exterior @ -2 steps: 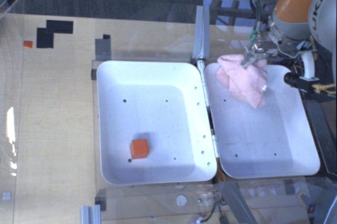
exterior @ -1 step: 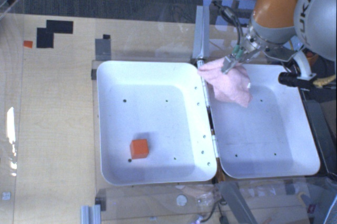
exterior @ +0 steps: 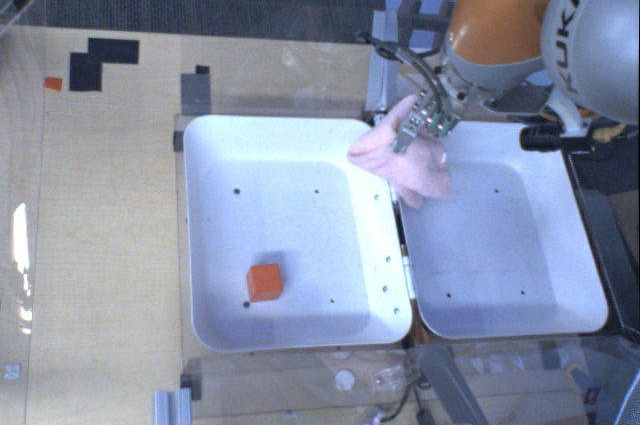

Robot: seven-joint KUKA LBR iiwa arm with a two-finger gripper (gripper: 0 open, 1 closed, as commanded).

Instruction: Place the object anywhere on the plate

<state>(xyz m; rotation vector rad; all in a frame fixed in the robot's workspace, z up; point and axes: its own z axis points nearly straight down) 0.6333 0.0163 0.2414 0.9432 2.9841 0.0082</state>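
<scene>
A pink plate [exterior: 410,168] hangs tilted above the divide between the two bins, near their far edge. My gripper [exterior: 412,129] comes down from the grey and orange arm at the upper right. It is shut on the plate's upper rim. A small orange cube [exterior: 265,282] lies on the floor of the left bin [exterior: 215,213], near its front left corner and far from the gripper.
The right bin [exterior: 560,243] sits beneath the arm's wrist. Black and orange markers [exterior: 95,63] lie on the wooden bench at the far left. A metal bracket [exterior: 196,91] stands behind the left bin.
</scene>
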